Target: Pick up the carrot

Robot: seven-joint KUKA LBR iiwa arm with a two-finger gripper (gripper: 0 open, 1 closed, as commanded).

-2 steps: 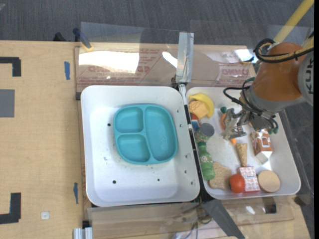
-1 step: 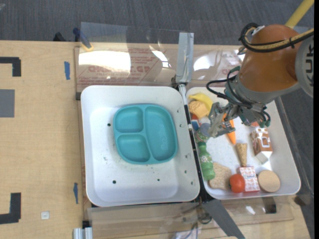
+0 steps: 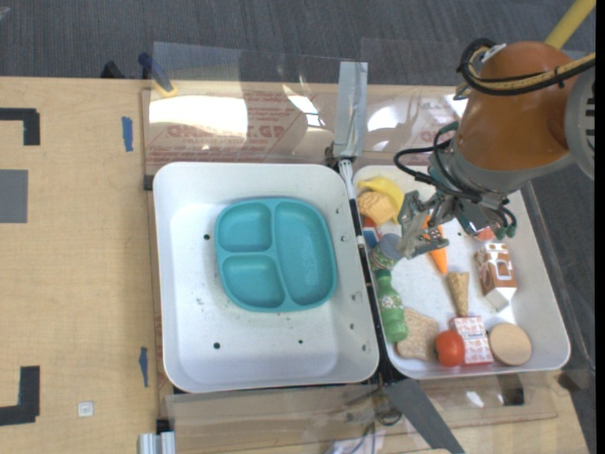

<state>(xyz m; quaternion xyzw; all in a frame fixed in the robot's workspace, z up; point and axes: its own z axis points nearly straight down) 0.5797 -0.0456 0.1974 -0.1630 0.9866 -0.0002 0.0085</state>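
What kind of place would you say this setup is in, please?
Probably a robotics lab test bench: a grey-and-orange arm over two white bins, toy food such as a carrot, and tape marks on the board.

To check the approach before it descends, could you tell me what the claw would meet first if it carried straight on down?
The claw points down into the right bin. It would probably meet the carrot first, just beneath its tips, though depth is hard to judge from this slanted view.

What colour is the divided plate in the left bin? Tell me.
Teal, the divided plate, seen in the camera view.
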